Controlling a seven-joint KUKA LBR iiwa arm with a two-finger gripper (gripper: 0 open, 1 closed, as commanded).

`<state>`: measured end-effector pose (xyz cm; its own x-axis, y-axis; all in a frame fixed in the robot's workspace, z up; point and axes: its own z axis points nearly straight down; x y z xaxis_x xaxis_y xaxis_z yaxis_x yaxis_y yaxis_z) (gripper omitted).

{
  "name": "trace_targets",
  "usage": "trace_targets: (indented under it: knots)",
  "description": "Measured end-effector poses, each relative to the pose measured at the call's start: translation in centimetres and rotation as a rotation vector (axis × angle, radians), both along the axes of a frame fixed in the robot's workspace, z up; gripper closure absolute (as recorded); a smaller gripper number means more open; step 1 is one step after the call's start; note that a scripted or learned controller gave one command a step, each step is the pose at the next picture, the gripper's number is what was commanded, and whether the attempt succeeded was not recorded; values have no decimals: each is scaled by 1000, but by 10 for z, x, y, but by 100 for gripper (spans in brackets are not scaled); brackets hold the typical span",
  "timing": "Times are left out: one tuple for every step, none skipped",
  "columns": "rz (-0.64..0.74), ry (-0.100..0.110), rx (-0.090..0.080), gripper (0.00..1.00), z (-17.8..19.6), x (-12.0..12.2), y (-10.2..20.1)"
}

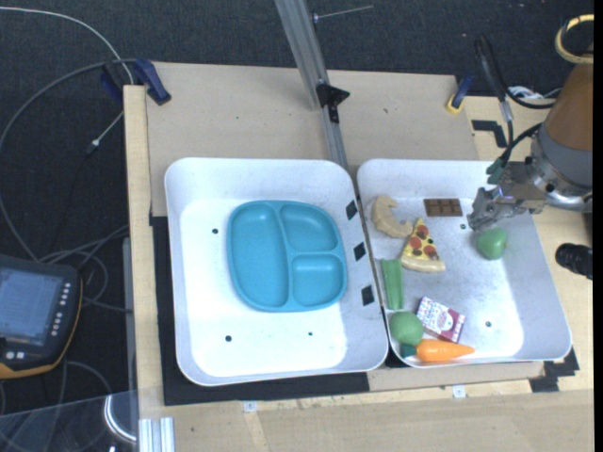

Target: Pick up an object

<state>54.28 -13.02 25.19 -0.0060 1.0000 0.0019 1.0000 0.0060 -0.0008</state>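
The right bin (528, 318) holds several toy foods: a pizza slice (422, 250), a tan pastry piece (387, 215), a brown chocolate bar (442, 207), a green round fruit (491, 244), a green pod (392, 283), a green apple (407, 328), an orange carrot (444, 351) and a pink-and-white packet (440, 319). My gripper (484, 214) hangs over the bin's upper right, just above the green round fruit and right of the chocolate bar. Nothing shows between its fingers.
The left bin (188, 281) carries a blue divided plate (285, 255). A metal pole (303, 40) slants over the bench's back, ending between the bins. Blue clamps (151, 81) sit at the bench corners. Cables and a pendant (33, 314) lie left of the bench.
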Motion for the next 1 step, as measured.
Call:
trace_targets:
  knots:
    - [1, -4, 0, 100, 7, 14, 54]
